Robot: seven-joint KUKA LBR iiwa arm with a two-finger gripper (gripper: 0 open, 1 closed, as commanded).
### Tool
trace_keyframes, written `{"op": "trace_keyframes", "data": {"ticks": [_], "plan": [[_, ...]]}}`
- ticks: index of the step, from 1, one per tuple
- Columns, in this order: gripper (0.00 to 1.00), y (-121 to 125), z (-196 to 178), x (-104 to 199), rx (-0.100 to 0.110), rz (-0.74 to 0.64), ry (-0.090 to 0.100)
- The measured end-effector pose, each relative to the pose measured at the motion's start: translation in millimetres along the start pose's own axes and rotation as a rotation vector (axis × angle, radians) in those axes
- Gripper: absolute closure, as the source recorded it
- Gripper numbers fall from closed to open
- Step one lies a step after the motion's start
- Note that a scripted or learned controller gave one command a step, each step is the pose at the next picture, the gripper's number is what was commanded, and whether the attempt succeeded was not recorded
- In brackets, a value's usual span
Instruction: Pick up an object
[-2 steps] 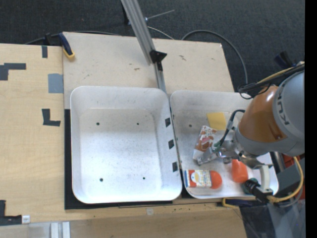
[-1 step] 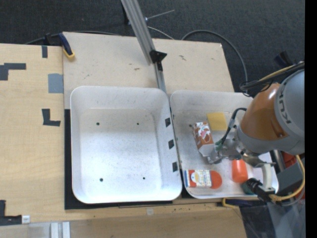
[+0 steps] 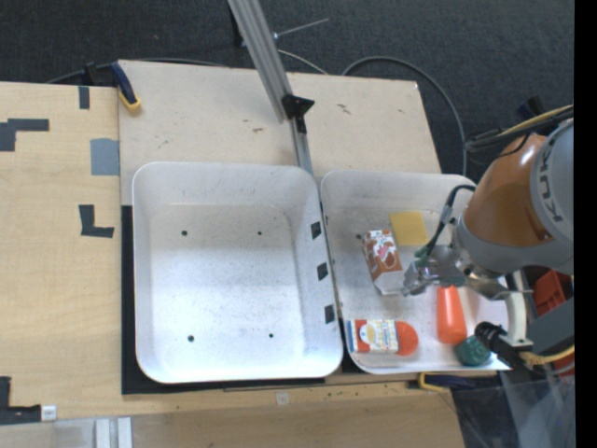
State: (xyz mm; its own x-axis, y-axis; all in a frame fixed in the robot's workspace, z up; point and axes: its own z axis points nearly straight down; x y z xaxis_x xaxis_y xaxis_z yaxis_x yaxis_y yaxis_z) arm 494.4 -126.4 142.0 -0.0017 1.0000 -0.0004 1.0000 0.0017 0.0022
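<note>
Over the right bin (image 3: 354, 194), the grey arm with its orange band reaches in from the right edge, and its gripper (image 3: 417, 276) hangs low inside that bin, near the middle. The metal fingers point down and to the left, just beside the lower right corner of a small brown and red carton (image 3: 381, 254). Whether the fingers are spread or pressed together cannot be told from this slant, and nothing shows clearly between them, so no object can be said to be held.

The carton lies flat on the bin floor, its long side running roughly up and down. Just up and to the right of it lies a flat yellow square (image 3: 408, 226), a sponge or block, close to the carton but partly overlapped by the arm's cabling. An orange cylinder-shaped object (image 3: 451, 314) lies to the right of the gripper, standing lengthwise toward the bin's near rim. Beyond its lower end sits a small dark green rounded object (image 3: 472, 351), close against the rim. A red, white and yellow packaged item (image 3: 383, 336) rests along the near left corner of the same bin.

The left bin (image 3: 149, 250) sits side by side with the right one, their rims touching. A metal pole (image 3: 263, 47) slants across the bench above the bins.
</note>
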Motion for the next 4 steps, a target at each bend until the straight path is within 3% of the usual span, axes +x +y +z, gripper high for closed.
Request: {"op": "trace_keyframes", "data": {"ticks": [2,4], "plan": [[1.0,4,-76,3,0.0,0.0,0.0],[1.0,54,-77,98,0.004,-0.004,0.002]]}}
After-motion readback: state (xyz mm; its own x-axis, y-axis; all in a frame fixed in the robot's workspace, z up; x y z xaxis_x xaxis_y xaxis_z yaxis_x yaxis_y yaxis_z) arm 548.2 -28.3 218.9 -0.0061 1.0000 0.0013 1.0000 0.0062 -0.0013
